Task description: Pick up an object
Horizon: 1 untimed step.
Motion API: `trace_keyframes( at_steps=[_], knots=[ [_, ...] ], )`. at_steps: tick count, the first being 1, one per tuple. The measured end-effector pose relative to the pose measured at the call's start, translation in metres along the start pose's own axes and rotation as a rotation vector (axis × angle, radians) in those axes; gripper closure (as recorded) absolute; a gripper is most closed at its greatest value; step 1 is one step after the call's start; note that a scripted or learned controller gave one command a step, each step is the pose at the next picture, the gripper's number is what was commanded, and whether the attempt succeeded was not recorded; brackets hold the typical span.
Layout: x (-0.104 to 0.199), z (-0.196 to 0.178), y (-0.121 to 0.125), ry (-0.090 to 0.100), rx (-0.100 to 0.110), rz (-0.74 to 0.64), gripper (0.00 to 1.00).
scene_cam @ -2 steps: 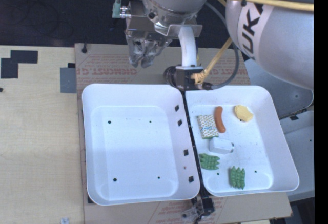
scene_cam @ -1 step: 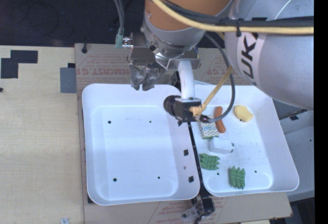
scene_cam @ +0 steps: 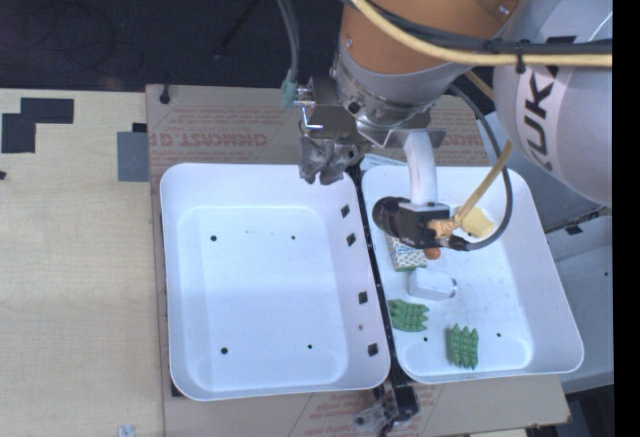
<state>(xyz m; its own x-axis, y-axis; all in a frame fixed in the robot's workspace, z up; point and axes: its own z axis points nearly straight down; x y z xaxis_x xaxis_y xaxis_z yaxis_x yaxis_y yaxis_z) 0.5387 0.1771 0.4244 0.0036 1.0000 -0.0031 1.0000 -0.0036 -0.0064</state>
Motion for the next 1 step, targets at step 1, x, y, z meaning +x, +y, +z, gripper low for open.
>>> trace_keyframes(
  at_steps=[1],
  knots=[
    [0.0564,-0.0469,0.0479,0.004,-0.009,-0.007,1.0]
  ],
)
